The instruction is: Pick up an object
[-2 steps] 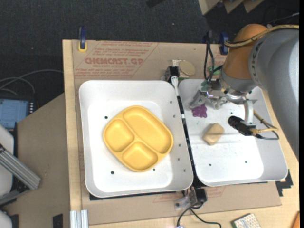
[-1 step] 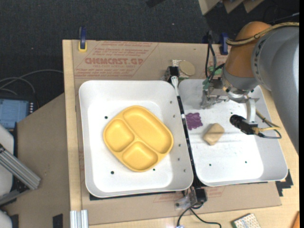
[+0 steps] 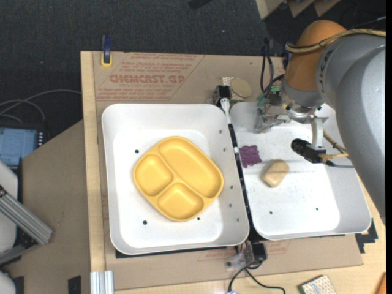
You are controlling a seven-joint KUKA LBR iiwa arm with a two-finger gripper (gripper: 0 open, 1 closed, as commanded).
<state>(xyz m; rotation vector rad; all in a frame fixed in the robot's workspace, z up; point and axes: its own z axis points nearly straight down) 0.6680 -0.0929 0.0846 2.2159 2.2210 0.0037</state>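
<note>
Camera view is showing the gripper (image 3: 269, 120) hovering at the right bin's (image 3: 343, 222) far-left corner, its grip state seemingly unreadable, with the tan block (image 3: 275, 174) and purple piece (image 3: 249, 155) lying ungrasped.

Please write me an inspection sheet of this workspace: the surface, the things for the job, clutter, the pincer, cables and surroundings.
Surface: brown cardboard sheet with red print, bearing a left white shallow bin and a right white shallow bin.
Job's things: yellow three-compartment plastic plate in the left bin; small purple lump and beige rounded block in the right bin, apart from each other.
Clutter: blue-and-yellow clamp at the sheet's far left corner.
Pincer: pincer over the right bin's far left corner, nothing seen held.
Cables: black cables beside the arm.
Surroundings: dark carpet.
</note>
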